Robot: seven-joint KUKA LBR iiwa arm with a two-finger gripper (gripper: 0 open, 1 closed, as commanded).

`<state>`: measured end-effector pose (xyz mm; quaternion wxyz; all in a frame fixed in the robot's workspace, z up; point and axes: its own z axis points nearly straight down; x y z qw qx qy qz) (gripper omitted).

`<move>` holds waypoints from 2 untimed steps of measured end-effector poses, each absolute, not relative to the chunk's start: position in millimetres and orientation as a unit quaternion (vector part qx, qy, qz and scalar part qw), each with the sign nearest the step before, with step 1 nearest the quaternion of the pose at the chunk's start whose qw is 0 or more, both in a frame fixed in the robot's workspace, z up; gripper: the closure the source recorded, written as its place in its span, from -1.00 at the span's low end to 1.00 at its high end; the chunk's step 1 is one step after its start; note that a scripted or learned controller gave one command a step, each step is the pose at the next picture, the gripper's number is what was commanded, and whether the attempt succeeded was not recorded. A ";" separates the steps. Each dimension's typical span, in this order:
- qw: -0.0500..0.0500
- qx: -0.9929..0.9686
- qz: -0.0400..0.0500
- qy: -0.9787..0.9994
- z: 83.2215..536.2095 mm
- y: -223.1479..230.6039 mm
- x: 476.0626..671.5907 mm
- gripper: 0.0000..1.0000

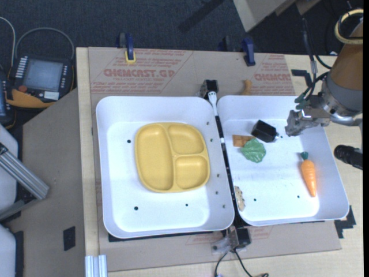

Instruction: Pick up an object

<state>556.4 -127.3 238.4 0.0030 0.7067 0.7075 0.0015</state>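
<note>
Overhead, the gripper [295, 123] hangs over the far right part of the right bin [277, 209], on the end of the grey arm [346, 91] that comes in from the right. Whether its tips are spread or pressed together I cannot tell from this angle; nothing shows between them.

Just to the gripper's left lies a small black block [264, 131], tilted, near but apart from the gripper. Further left of that, a flat orange-brown piece [241, 140], and touching it on the near side a crumpled green lump [253, 151]. These three sit close together, all left of the gripper and slightly nearer the viewer.

Below the gripper, toward the near edge of the bin, a toy carrot [309, 175] lies lengthwise, green top pointing back up toward the gripper, tip pointing away from it. It is apart from the gripper and apart from the cluster.

Far from the gripper, at the near left edge of the same bin, a small speckled brownish item [239, 199] rests against the bin wall; too small to tell what it is.

Well left of the gripper, the left bin [115, 154] holds a yellow divided plate [171, 156] with three compartments, lying flat at its middle.

Both bins sit on a brown board [173, 65] on the desk, held by blue clamps [129, 46] at the far edge.
</note>
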 end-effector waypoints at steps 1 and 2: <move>-0.001 0.705 0.000 0.709 243.1 -80.8 550.6 1.00; -0.002 0.705 0.000 0.710 238.1 -18.1 553.9 1.00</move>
